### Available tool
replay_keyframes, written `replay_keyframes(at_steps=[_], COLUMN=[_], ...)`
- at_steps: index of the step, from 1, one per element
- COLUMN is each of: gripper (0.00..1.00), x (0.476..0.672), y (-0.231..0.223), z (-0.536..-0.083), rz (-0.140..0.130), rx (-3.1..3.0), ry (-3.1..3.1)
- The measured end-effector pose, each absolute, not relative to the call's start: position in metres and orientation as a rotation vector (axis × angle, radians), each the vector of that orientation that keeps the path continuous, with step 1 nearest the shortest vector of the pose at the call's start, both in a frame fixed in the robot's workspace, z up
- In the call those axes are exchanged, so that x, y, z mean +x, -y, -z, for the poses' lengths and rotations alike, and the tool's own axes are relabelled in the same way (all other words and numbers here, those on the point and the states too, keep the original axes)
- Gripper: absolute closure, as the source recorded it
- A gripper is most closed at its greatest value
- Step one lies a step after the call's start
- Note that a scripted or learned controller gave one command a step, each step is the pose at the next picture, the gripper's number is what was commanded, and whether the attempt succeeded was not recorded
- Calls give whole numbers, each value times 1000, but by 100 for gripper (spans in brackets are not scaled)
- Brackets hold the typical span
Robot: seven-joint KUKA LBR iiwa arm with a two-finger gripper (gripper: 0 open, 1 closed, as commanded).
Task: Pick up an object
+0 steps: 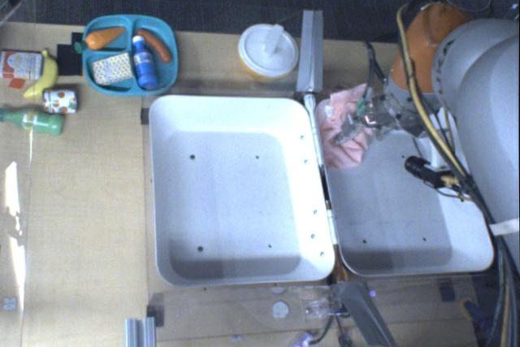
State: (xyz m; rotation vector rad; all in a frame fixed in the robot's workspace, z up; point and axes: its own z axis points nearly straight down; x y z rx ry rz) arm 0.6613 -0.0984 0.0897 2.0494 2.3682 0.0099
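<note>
Counts: 2 bins, 1 cloth, 1 arm, 1 tray, 1 cup, 4 loose items.

White bins: two, left bin [236, 191] and right bin [406, 232]. One pink cloth [345, 130] in the right bin. One arm [475, 85] with one gripper [363, 119]. One blue tray [130, 54] holding four things: carrot [106, 36], bottle [144, 65], sausage [160, 46], one flat patterned piece [111, 69]. One lidded cup [268, 50]. On the surface [73, 215] at far left: one carton [18, 65], one banana [45, 75], one can [59, 101], one green bottle [34, 121].
</note>
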Motion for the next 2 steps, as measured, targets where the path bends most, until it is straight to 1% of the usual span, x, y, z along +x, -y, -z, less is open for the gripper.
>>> replay_keyframes(at_steps=[1, 2], gripper=[100, 100], x=[663, 670], y=[96, 34], z=[-101, -186], rz=[-12, -6], rx=[2040, 1922], ry=[-2375, -2480])
